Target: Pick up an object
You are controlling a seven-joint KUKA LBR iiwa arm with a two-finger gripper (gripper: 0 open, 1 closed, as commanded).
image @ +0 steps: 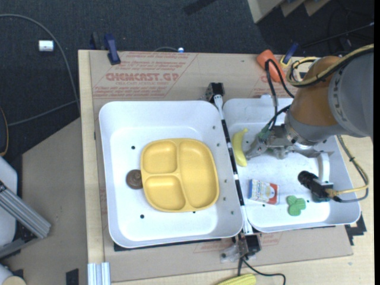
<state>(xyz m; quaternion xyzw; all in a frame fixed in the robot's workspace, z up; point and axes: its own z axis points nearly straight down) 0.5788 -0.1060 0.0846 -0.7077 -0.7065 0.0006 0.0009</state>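
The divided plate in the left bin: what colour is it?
Yellow. The divided plate shows plainly in the camera view, lying in the left bin.

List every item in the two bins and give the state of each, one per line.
Yellow divided plate: lying flat in the left bin, compartments up.
Brown disc: partly under the plate's left edge.
Banana: against the right bin's left wall.
Small packet: lying flat.
Green piece: lying loose.
Gripper: low beside the banana.
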